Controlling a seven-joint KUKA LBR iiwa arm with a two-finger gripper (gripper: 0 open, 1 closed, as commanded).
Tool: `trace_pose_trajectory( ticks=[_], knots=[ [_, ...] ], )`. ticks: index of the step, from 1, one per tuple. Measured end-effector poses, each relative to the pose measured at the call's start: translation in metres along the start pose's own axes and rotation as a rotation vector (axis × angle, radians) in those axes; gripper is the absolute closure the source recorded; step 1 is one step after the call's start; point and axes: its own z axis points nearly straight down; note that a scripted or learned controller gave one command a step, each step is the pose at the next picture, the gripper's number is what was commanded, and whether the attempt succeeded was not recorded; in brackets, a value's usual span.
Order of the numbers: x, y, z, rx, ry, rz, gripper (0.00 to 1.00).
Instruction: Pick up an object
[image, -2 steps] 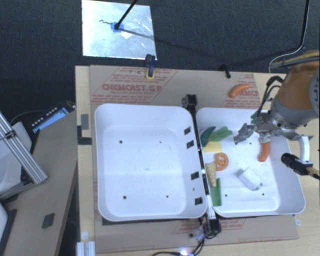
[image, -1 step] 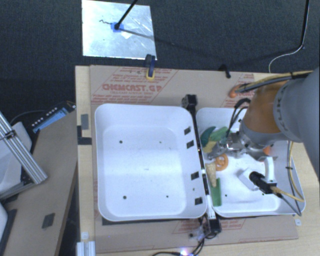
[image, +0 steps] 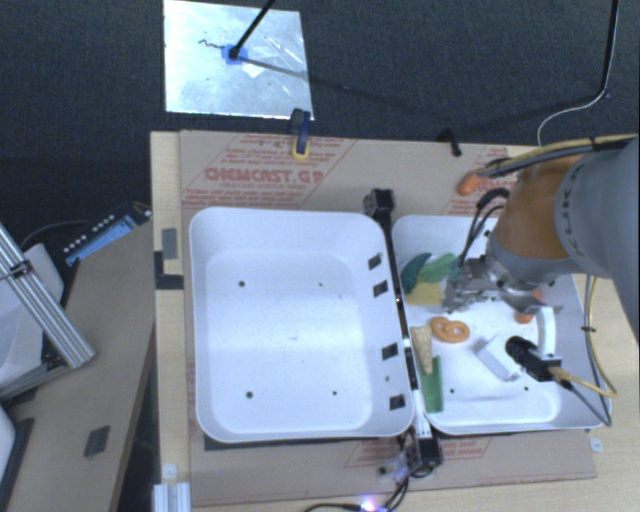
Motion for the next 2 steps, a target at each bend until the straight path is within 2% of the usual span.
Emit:
trace_pose_trajectory(
  ticks=[1,2],
  knots=[
    [0.102,0.006,-0.102,-0.006,0.002,-0.007,1.00],
    [0.150,-0.015,-0.255,-0.014,0.005,-0.007,1.00]
  ],
)
